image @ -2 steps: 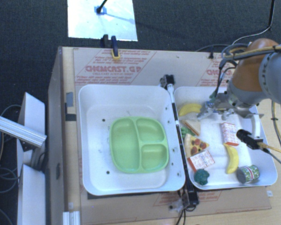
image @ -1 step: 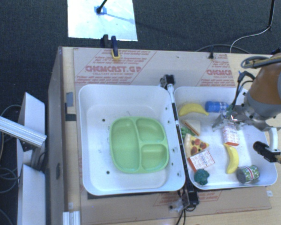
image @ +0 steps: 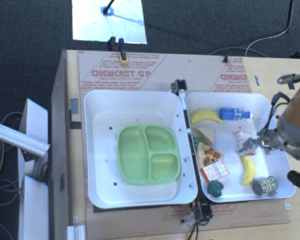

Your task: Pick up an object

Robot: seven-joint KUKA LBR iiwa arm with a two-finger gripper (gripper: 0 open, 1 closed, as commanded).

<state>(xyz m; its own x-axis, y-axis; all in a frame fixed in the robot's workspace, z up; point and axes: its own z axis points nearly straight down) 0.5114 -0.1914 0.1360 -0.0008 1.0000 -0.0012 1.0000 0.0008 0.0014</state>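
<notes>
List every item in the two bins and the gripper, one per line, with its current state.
Green plate: flat in left bin, nothing on it.
Blue bottle: lying on its side, right bin.
Upper banana: lying flat.
Lower banana: lying flat.
Can: tipped on its side.
Broccoli: resting near the front wall.
Gripper: low over right bin, holding nothing visible.

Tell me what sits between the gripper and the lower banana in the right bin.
Nothing visible does. The gripper is over the right bin, and the lower banana lies just below it in the camera view with only bare bin floor between them. The can lies beyond the banana, off that line.
</notes>
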